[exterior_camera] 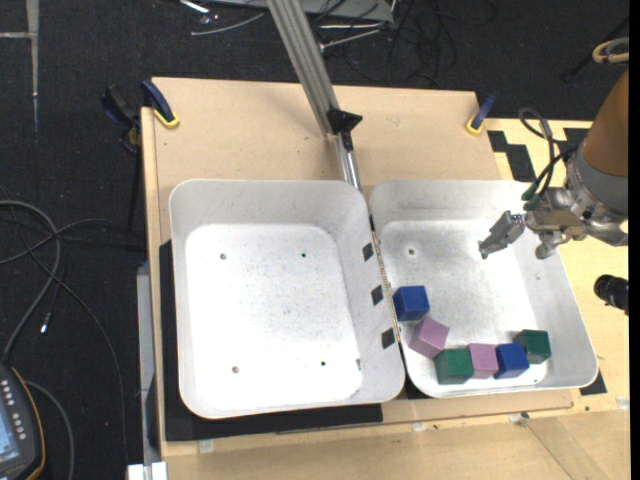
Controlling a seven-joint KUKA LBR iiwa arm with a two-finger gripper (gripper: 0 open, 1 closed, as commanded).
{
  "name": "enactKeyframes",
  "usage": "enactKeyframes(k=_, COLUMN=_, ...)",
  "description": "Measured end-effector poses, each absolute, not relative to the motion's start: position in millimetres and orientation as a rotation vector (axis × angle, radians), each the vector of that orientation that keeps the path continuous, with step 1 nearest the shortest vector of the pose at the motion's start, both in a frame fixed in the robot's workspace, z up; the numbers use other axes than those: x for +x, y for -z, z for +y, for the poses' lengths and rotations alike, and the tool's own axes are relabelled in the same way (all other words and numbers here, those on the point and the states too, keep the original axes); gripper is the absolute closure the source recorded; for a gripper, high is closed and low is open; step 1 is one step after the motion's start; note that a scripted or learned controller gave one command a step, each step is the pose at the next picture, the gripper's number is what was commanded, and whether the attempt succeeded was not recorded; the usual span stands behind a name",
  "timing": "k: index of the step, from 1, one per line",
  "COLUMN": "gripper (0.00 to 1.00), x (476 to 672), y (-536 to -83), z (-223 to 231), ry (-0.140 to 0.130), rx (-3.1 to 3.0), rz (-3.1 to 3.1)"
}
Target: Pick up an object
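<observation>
Your gripper (512, 236) hangs over the right bin (470, 200), fingers spread, gripping nothing. You'll find the blocks well below it: blue block (411, 302), pink block (431, 336), others along the front wall.

No legible text, label, brand or number is showing anywhere on the bench (260, 138), the two white bins (200, 208) or the coloured blocks (411, 302).
</observation>
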State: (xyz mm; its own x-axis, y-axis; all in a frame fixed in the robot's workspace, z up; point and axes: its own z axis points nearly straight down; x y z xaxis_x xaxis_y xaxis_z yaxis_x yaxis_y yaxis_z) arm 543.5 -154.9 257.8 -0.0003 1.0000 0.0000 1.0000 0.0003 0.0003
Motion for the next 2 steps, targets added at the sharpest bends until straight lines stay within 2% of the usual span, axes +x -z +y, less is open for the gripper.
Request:
enactKeyframes(k=1, gripper=0.0, x=530.0, y=-191, z=-82, ry=0.004, rx=2.218, rz=2.237)
enactKeyframes(k=2, gripper=1.0, x=532.1, y=-205, z=-87, ry=-0.002, rx=2.22, rz=2.221)
